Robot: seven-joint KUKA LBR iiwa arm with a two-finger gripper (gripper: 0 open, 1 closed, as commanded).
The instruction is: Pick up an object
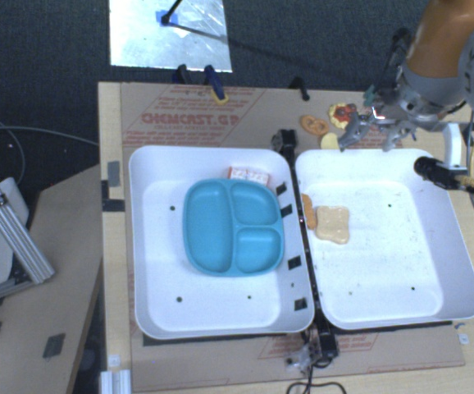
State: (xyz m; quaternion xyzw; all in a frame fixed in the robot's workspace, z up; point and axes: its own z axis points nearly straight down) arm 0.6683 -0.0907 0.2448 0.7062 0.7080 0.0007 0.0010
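In the right bin [434,245] a pale slice of toast [333,223] lies near the left wall, with a small orange piece [307,211] beside it against that wall. My gripper [370,139] hangs over the back rim of the right bin, well behind the toast. It is open, with nothing between its fingers. The left bin [159,245] holds a blue divided plate [233,226], and a small red-and-white packet [248,175] lies just behind the plate.
A few toy food pieces [327,123] lie on the cardboard behind the right bin, just left of the gripper. A blue clamp [214,83] sits at the cardboard's back edge. A metal frame [7,228] stands at the far left.
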